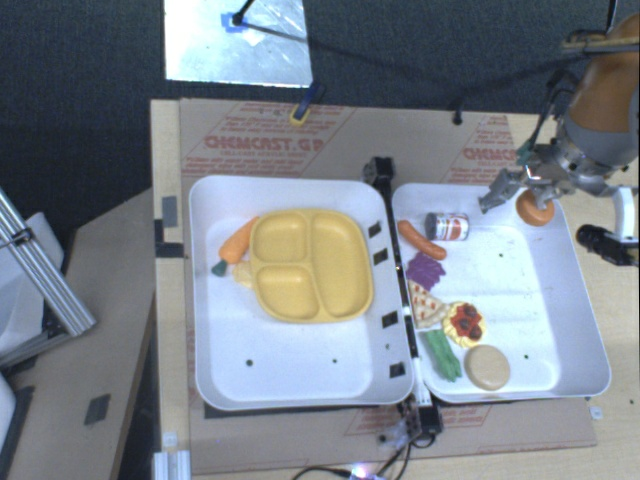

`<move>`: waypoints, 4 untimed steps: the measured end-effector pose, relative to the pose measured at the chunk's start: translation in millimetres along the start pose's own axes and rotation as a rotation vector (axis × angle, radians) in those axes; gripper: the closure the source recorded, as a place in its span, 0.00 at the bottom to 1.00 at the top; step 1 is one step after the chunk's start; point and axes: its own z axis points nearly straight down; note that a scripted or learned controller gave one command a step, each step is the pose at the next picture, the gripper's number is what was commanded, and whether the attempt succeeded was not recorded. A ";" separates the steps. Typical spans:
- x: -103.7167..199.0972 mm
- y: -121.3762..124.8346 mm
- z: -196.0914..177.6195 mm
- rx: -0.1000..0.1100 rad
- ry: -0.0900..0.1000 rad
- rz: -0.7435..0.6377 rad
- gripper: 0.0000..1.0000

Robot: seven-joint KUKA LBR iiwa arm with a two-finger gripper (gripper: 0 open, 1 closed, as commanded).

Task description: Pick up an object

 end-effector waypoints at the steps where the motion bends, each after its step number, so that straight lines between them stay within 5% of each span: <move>1: -8.4 2.8 47.2 0.001 0.000 0.001 0.00; 3: -0.5 3.9 120.1 0.020 0.002 -0.005 0.00; 4: -4.4 5.4 107.1 0.010 -0.007 -0.006 1.00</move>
